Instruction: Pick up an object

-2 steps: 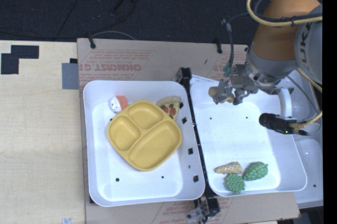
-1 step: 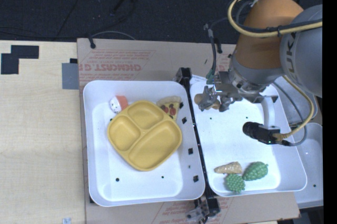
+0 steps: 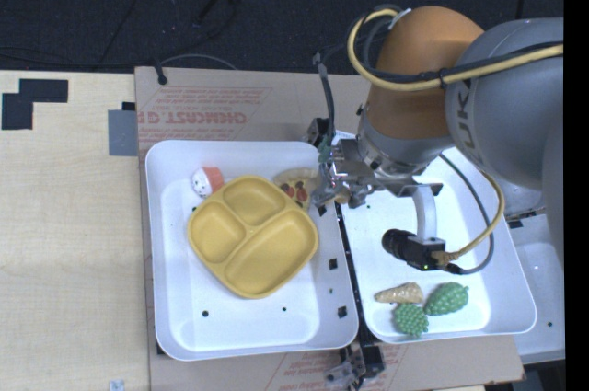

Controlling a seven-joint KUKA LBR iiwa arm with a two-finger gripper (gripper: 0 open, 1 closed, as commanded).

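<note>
The left shallow white bin (image 3: 230, 325) rests on a brown cardboard sheet (image 3: 230, 109) with printed lettering. At its upper left lies a small white-and-orange plastic object (image 3: 206, 181), just beside the corner of a yellow three-compartment plastic tray (image 3: 253, 235) that sits tilted across the bin's middle. A pale flat piece with red spots (image 3: 296, 187) lies at the bin's upper right, near the tray's far edge. The gripper (image 3: 333, 187) hangs above the divider between the two bins, just beside this spotted piece — whether it is open or closed cannot be determined, and nothing is seen in its grasp. In the right shallow white bin (image 3: 497, 288), near the front wall, lie a tan cone-shaped object (image 3: 399, 293), a small round green bumpy object (image 3: 410, 319) just below it, and a larger green bumpy object (image 3: 447, 298) — these three are grouped closely.
</note>
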